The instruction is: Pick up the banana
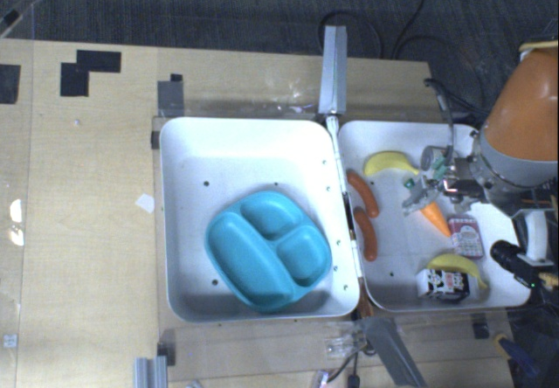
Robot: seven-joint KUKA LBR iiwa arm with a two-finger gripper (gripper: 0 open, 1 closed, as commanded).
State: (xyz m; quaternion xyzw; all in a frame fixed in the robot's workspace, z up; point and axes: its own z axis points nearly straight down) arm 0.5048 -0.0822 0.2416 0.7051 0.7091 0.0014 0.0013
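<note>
The banana [389, 163] lies in the upper left of the right bin [397, 294], just left of the jaws. The gripper [428, 185] sits low at centre right of the frame, beside a carrot [435, 218]; the jaws' opening cannot be determined, and nothing is visibly held. Two sausages [364, 216] lie along the bin's left wall.

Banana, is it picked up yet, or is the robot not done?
Not yet. Done so far: the arm has reached into the right bin, and the gripper sits just below the banana. In hand: nothing shows between its fingers; the banana lies on the bin floor beside the sausages and carrot. Left: get onto the banana, grab it and lift it.
</note>
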